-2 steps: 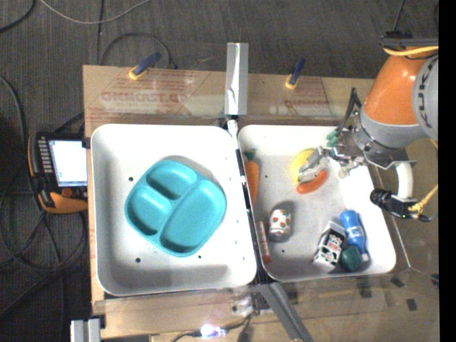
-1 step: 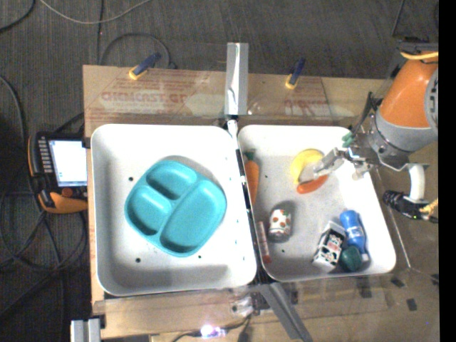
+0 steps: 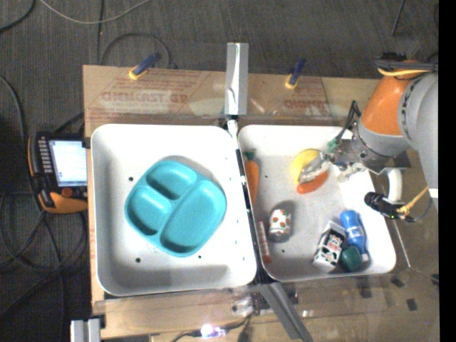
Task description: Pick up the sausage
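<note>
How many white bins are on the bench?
2. The left bin holds a teal divided plate. The right bin holds the toys and food pieces, with the gripper over it.

Arm (image 3: 420, 112) runs off my frame's right edge | gripper (image 3: 329, 157) over yellow item (image 3: 306, 164); I cannot judge contact | sausage (image 3: 263, 239) half lost against bin wall (image 3: 251, 212) | carton (image 3: 329, 246) print too small to read

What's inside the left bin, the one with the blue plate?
The left bin holds a teal divided plate, lying tilted, with nothing in its three compartments. Whatever lies beneath the plate is covered and cannot be seen.
</note>
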You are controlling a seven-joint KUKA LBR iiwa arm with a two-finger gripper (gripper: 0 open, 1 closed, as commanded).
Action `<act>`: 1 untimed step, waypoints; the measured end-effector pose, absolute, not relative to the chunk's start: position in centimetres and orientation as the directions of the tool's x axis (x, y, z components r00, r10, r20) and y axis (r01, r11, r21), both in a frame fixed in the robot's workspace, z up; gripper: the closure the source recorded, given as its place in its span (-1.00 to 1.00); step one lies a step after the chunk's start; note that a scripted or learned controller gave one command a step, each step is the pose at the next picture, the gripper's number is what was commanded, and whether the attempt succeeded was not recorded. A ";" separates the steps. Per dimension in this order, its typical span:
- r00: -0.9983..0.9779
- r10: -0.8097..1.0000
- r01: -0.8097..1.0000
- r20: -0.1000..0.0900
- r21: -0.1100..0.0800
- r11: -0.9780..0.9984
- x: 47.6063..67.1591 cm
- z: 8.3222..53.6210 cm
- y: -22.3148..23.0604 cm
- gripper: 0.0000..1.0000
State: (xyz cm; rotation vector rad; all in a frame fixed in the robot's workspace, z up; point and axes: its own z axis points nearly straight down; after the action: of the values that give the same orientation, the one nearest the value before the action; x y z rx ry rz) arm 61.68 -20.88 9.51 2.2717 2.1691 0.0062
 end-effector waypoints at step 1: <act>0.045 0.999 0.999 0.001 0.000 -0.045 61.6 10.3 -20.8 1.00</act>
State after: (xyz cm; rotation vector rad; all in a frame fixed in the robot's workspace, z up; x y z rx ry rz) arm 61.62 -20.81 10.28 2.2715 2.1721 0.0013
